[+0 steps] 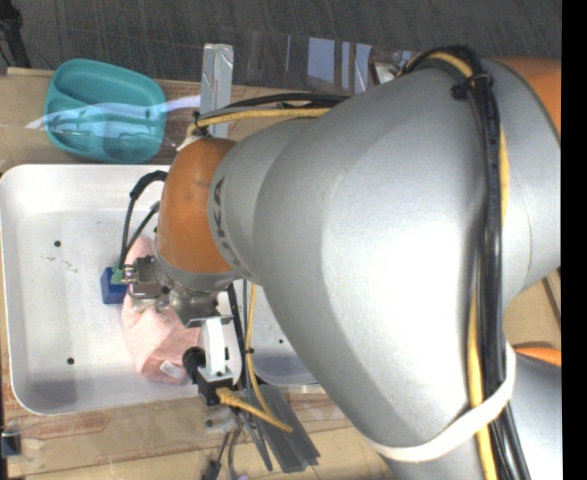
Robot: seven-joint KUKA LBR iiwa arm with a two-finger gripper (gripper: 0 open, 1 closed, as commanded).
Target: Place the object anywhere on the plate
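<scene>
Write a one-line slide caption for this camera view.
Grey arm reaches over the left white bin, above a pink object.

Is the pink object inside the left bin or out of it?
Inside: the pink object lies on the left bin floor, partly hidden under the arm's wrist.

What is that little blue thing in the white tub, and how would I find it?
Start at the white bin on the left of the camera view. Follow the big grey arm down to its orange band; just left of the wrist below it sits a small blue block. It lies beside a pale pink object, and it is the only blue, boxy thing inside the bin.
</scene>
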